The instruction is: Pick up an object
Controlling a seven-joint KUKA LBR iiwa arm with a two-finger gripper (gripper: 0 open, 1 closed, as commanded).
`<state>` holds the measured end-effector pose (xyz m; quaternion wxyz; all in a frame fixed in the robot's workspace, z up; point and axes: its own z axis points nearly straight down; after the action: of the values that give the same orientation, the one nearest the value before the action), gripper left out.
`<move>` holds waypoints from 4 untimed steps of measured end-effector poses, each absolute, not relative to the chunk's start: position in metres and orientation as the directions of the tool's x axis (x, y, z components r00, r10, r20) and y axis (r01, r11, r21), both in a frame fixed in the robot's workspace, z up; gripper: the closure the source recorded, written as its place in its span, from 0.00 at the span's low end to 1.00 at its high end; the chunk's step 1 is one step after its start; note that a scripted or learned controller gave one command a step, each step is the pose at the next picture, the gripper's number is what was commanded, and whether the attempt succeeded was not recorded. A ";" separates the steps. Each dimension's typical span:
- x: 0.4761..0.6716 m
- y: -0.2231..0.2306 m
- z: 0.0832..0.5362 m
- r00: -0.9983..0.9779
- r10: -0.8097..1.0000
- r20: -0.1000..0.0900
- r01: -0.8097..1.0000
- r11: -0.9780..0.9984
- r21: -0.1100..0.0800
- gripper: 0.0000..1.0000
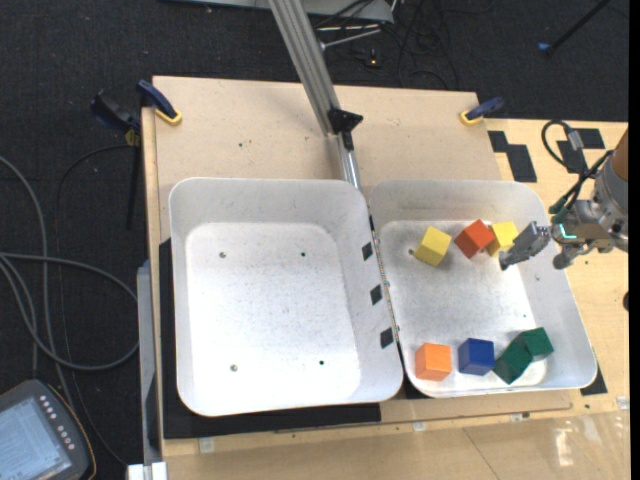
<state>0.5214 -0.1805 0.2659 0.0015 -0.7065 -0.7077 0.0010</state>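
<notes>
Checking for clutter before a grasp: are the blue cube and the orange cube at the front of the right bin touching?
Apart. The camera view shows a strip of white bin floor between the blue cube and the orange cube.

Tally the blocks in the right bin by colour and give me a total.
Yellow blocks: 2, a cube and a smaller one
Orange blocks: 2, one up top, one along the near wall
Blue cube: 1
Green blocks: 2
Total: 7
</notes>
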 end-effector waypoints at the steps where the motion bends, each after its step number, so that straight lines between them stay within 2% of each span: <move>1: 0.522 -0.181 0.268 0.000 1.000 0.000 1.000 0.000 0.000 0.00; 3: 0.516 -0.187 0.143 0.002 1.000 0.002 1.000 -0.002 -0.007 0.00; 4: 0.516 -0.187 0.094 0.001 1.000 -0.001 1.000 -0.001 0.000 0.00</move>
<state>0.5158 -0.1865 0.0938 -0.0004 -0.7075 -0.7067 0.0003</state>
